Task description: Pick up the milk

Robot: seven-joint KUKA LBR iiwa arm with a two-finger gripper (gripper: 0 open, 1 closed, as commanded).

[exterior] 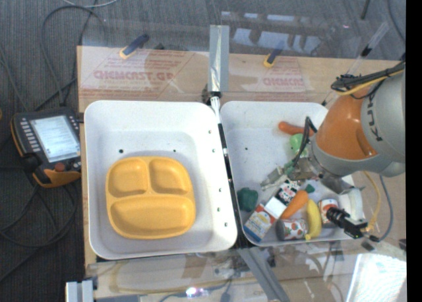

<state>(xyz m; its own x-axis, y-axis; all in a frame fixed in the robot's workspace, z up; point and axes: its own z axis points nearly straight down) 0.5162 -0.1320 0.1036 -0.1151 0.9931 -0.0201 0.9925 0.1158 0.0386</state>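
Camera view puts your milk [287, 192], probably a light, stiff little carton best pinched across its flat sides, among clutter in the right bin [254, 129] just beside the gripper [298, 169], whose opening you cannot tell.

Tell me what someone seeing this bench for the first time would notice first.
The big yellow divided tray in the left bin stands out most. Next comes the grey and orange arm reaching in over the right bin, above a jumble of small toy foods crowded toward its near edge, among them a carrot and a banana.
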